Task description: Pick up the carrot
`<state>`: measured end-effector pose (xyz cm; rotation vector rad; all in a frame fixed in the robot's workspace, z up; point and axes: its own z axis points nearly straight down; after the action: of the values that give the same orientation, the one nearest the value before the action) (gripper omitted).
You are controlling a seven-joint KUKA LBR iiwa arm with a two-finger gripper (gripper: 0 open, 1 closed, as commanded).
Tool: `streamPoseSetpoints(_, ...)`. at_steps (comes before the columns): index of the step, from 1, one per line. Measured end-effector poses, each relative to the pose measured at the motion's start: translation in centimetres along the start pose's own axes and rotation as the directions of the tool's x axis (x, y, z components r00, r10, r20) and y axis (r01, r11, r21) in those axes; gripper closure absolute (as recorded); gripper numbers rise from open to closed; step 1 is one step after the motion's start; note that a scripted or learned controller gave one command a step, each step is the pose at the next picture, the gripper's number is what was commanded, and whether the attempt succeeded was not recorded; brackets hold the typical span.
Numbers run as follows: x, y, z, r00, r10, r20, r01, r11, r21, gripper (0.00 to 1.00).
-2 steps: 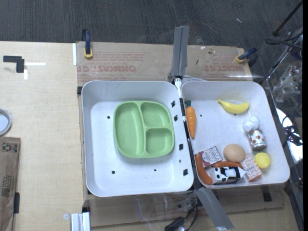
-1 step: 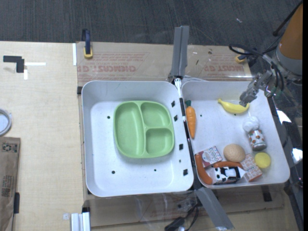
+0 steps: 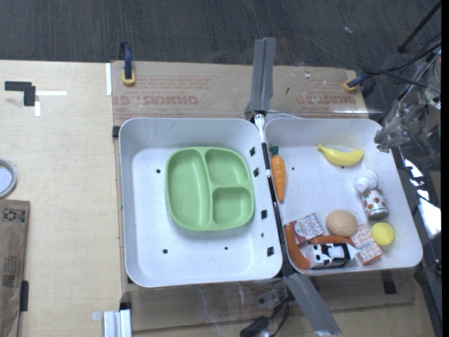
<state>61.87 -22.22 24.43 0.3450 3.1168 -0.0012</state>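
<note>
You're looking at two shallow white plastic bins side by side on the wooden bench. The carrot (image 3: 278,177) is lying in the right bin (image 3: 309,133), tight against its left wall, orange and tapered, green stub pointing far, tip pointing near. Nothing is touching it.

The left bin (image 3: 133,188) is holding a pale green plate (image 3: 210,187), smooth, rounded-square, split into three compartments.

Elsewhere in the right bin: a curved yellow banana (image 3: 342,155) is sitting at the far side; a small patterned can (image 3: 375,203) with a white lump just beyond it is resting to the right; a round tan bun (image 3: 342,222), a yellow lemon (image 3: 383,234) and some small printed cartons (image 3: 309,227) are crowding the near side.

The gripper (image 3: 398,128) is hanging at the right bin's far right rim, metallic and cable-cluttered, well apart from the carrot. You can't tell whether its fingers are apart or together; they're blurred into the hardware.
</note>
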Motion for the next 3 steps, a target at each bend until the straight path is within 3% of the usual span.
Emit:
streamPoseSetpoints(2,-0.3,0.0,-2.0,1.000,0.003,0.011,-0.003,1.000,-0.001,1.00)
streamPoseSetpoints(3,-0.3,0.0,-2.0,1.000,0.003,0.011,-0.003,1.000,-0.001,0.00)
